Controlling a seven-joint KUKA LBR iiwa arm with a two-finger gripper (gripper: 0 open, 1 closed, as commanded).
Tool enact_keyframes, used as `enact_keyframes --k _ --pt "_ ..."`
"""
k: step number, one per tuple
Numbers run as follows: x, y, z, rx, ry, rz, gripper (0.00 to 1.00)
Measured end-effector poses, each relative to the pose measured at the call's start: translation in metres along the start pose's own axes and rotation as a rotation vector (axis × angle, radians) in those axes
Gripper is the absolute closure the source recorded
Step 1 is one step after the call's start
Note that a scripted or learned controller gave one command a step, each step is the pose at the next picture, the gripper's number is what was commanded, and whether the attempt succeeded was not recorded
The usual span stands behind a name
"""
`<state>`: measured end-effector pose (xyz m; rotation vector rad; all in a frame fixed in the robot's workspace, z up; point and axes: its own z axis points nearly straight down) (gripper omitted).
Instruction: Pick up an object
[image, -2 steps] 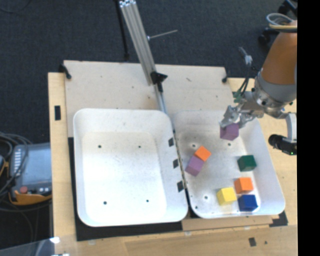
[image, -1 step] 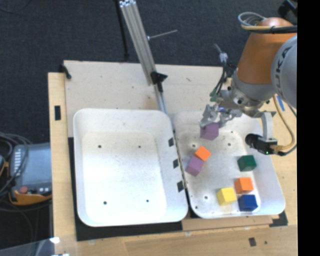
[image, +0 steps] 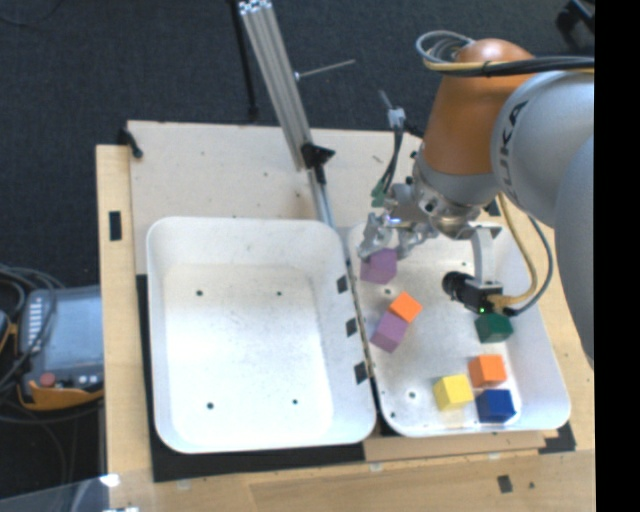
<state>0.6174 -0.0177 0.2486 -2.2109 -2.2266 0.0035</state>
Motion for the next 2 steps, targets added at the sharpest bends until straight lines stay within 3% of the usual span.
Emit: enact_keyframes --k 2 --pt "0.114 0.008 0.022 -0.004 -0.001 0.0 1.0"
